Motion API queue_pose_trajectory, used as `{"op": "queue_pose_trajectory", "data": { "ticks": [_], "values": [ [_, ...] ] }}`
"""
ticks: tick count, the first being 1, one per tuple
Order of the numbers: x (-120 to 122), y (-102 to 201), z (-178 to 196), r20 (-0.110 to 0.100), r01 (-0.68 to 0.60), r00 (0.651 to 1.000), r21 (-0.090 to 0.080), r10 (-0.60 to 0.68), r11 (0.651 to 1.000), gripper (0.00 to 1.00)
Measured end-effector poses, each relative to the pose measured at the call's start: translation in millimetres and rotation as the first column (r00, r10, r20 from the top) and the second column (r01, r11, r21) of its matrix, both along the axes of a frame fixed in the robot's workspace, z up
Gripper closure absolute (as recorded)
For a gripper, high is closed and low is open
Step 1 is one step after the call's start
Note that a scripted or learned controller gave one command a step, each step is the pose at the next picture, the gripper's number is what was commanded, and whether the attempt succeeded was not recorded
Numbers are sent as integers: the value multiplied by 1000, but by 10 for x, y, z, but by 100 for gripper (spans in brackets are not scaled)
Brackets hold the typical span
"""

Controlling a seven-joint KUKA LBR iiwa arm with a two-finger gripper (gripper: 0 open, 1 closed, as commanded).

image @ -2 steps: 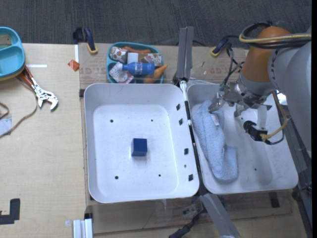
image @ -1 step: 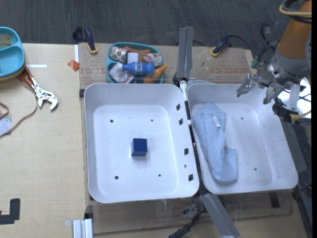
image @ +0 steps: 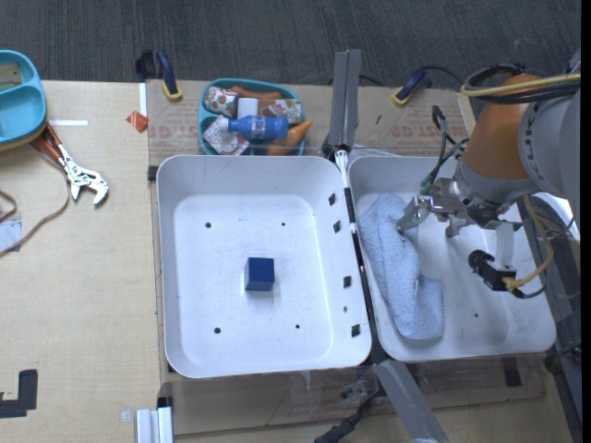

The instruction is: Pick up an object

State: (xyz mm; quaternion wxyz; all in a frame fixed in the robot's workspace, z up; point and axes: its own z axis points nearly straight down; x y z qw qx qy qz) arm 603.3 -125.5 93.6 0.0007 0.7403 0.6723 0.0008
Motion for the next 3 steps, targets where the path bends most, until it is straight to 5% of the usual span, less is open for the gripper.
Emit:
{"op": "queue_pose_trajectory", "data": {
  "ticks": [1, 2, 3],
  "values": [
    [-384, -623, 474, -2, 133, 991, -1, -133, 991, 0],
    [-77, -836, 1016, -2, 366, 931, -2, -366, 931, 0],
    [324, -133, 22, -6, 609, 793, -2, -609, 793, 0]
  ]
}}
